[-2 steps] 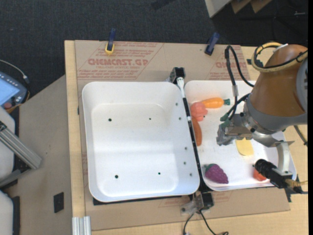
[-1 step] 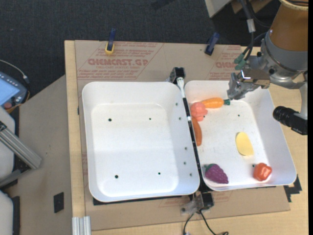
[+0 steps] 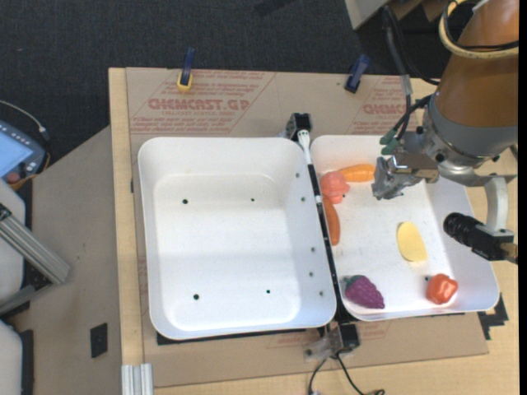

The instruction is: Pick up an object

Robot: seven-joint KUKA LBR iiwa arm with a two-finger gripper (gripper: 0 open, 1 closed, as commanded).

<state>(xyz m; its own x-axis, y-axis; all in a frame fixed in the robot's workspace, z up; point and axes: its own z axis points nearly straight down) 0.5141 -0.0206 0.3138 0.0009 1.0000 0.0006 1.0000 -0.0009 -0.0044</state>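
"CHEMCAST GP" is printed in red on the brown cardboard sheet [image 3: 216,99]. The grey two-finger gripper [image 3: 387,189] is seen above the right white bin [image 3: 469,299], near a small orange carrot-shaped toy [image 3: 357,172]; its state cannot be told.

White bins [image 3: 222,229], black dots on floor of left one. Pink toy [image 3: 333,185], orange carrot [image 3: 357,172], second orange piece [image 3: 332,223]. Yellow lemon [image 3: 411,242], purple grapes [image 3: 365,291], red pepper [image 3: 441,288]. Grey arm [image 3: 473,130] with orange band [image 3: 486,31]. Brown board [image 3: 214,105], red lettering. Blue-and-yellow clamp [image 3: 186,71].
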